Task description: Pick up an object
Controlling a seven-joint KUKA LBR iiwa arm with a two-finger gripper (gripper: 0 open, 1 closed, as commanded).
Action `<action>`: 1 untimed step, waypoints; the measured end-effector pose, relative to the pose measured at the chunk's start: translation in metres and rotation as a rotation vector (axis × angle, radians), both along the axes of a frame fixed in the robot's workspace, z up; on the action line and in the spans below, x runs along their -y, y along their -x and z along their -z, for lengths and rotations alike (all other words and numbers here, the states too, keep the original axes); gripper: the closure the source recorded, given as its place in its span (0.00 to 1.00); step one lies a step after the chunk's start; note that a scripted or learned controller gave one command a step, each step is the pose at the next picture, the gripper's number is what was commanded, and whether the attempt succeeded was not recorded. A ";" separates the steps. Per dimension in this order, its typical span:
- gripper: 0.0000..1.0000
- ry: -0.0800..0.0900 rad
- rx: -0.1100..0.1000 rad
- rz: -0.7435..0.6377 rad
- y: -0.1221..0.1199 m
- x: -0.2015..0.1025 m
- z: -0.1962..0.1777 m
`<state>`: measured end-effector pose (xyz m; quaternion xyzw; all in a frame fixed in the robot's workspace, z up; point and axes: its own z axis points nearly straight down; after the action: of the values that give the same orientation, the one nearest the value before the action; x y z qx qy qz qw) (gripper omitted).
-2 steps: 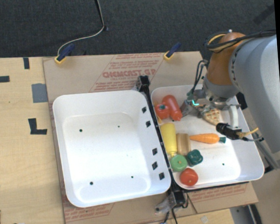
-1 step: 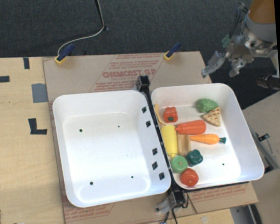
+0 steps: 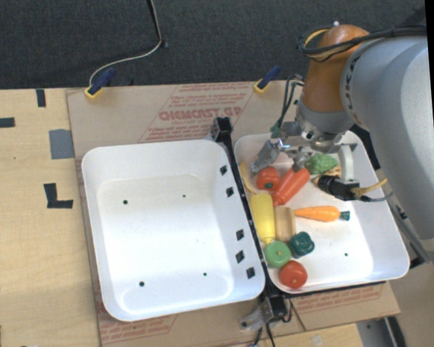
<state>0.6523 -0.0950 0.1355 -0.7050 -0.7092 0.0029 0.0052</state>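
Claw (image 3: 284,155) sits low in the right bin (image 3: 373,258), at its far left corner, right over the toy veg pile. Can't tell how far it is open, or whether anything is in it; the wrist blocks the view.

Nearest targets: red tomato (image 3: 268,178) and orange-red pepper (image 3: 291,186), touching each other just below the claw. Green leafy piece (image 3: 322,163) is beside them to the right. Further toward the near side: yellow corn (image 3: 263,216) along the divider, carrot (image 3: 319,214), dark green pepper (image 3: 301,244), green round fruit (image 3: 277,254), second red tomato (image 3: 293,275).

Left bin (image 3: 162,233) holds nothing to pick.

To do it well, I'd say: commit to one item, centre on it, avoid straddling tomato plus pepper. Crowding by the bin wall risks a glancing, failed grab. The isolated carrot looks easier.
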 end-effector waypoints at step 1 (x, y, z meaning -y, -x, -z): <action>0.00 0.008 0.029 0.002 0.025 0.023 0.026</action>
<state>0.6272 -0.1183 0.1091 -0.7056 -0.7085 -0.0046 -0.0079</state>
